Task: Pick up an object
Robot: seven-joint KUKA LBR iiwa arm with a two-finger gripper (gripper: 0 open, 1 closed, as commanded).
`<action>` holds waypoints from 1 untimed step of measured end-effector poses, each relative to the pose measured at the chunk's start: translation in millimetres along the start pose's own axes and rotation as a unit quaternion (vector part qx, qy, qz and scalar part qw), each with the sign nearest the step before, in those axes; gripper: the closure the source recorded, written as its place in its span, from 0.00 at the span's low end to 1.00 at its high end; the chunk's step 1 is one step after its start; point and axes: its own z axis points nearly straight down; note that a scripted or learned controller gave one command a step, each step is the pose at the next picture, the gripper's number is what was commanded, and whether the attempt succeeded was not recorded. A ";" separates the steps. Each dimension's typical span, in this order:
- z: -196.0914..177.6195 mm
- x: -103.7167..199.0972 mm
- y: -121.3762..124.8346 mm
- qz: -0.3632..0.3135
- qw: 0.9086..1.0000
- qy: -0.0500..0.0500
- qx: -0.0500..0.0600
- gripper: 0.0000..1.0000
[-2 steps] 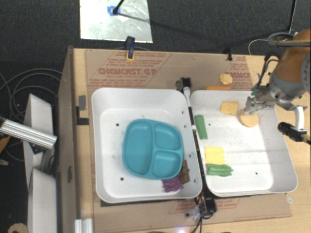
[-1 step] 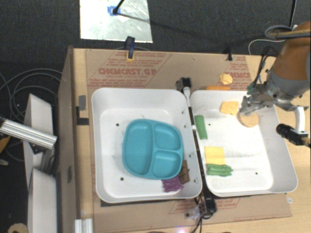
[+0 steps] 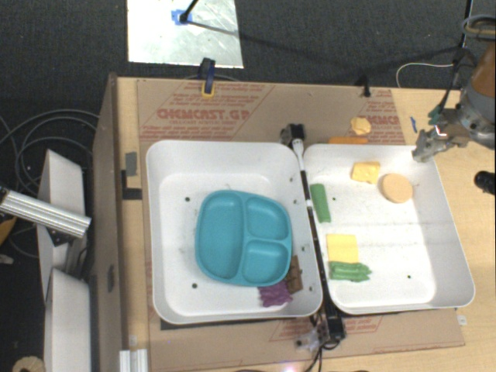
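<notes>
The grey metal hand hangs above the right white bin's far right corner — its opening cannot be told. Nearest it lies a round tan disc beside a pale yellow block.

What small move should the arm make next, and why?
Probably travel left and down toward the round tan piece in the right bin. The gripper sits over that bin's upper right rim, nothing shows in it, and that piece lies closest with space around it.
</notes>
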 end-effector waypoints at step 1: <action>-15.5 82.0 3.1 -0.006 1.000 0.004 0.002 1.00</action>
